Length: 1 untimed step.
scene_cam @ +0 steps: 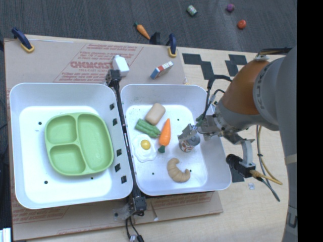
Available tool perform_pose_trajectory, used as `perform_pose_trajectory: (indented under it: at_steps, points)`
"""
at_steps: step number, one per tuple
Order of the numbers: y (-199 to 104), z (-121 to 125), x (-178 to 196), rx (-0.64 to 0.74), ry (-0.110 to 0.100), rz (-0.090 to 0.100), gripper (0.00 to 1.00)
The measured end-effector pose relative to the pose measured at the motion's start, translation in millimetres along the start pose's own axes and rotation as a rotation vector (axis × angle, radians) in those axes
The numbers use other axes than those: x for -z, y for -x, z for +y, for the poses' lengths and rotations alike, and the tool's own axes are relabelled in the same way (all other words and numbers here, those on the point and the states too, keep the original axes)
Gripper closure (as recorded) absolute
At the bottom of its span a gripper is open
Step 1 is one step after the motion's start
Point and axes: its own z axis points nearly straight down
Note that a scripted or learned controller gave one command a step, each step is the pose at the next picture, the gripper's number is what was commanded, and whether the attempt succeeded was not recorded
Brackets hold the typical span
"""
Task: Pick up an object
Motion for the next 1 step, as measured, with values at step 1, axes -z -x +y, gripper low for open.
perform_pose_trajectory:
  at_steps: [1]
  points:
    - [-0.3,0.3,10.1,0.003,-0.001,0.001,1.0]
